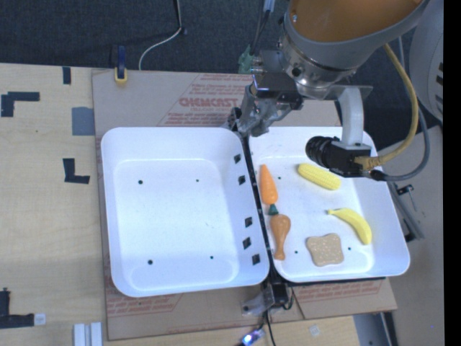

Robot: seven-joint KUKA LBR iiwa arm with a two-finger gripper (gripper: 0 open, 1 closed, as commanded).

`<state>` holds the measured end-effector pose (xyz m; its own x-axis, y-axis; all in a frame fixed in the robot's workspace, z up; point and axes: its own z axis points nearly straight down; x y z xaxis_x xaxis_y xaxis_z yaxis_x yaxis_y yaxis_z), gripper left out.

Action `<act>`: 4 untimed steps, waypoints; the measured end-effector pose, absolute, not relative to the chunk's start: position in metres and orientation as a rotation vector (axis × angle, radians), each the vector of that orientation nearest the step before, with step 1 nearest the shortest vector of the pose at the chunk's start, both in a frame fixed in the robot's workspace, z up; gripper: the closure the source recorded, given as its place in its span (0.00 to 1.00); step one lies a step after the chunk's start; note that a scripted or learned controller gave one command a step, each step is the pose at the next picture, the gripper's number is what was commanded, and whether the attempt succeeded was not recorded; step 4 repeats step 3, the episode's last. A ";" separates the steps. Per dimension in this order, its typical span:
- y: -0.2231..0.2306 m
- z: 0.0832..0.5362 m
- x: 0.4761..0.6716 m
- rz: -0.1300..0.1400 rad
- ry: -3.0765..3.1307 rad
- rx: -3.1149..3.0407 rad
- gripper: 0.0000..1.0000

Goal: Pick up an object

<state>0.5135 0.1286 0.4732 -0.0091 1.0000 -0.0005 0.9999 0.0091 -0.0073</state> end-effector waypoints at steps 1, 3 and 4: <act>0.121 0.539 0.483 -0.009 -2.227 -2.220 1.00; 0.168 0.545 0.484 0.002 -2.224 -2.219 1.00; 0.168 0.545 0.484 0.002 -2.224 -2.219 1.00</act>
